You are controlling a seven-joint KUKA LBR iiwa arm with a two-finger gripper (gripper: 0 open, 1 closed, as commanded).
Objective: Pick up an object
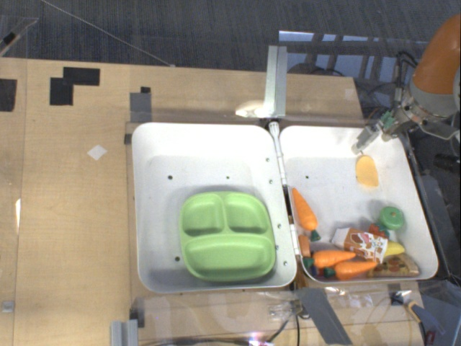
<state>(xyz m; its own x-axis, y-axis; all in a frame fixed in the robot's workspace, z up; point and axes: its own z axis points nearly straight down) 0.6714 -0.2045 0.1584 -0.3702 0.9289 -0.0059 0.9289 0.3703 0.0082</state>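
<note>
Your gripper [364,140] hung over the far right part of the right bin [324,157], reaching in from the right edge of the view, and nothing sat between its fingers; whether they were spread or closed I could not tell at this size. The nearest candidate for the pick was the pale orange piece [367,171], lying alone on the bin floor just beside the gripper, on the side nearer the camera. Its long axis ran roughly front to back in the view, so, as I judged it, a descent with a small shift toward the camera would have put the fingers across its short width. The other toys were well apart from the gripper, crowded into the bin's near corner: a carrot [303,210] lying slantwise by the divider, two more carrots [344,262] near the front wall, a green round piece [390,217], and a printed packet [367,243] among them. That clutter looked harder to grasp cleanly than the lone piece. The left bin [166,157] held a green divided plate [227,235], far from your arm's reach line. Both bins rested on the table [65,215].
</note>
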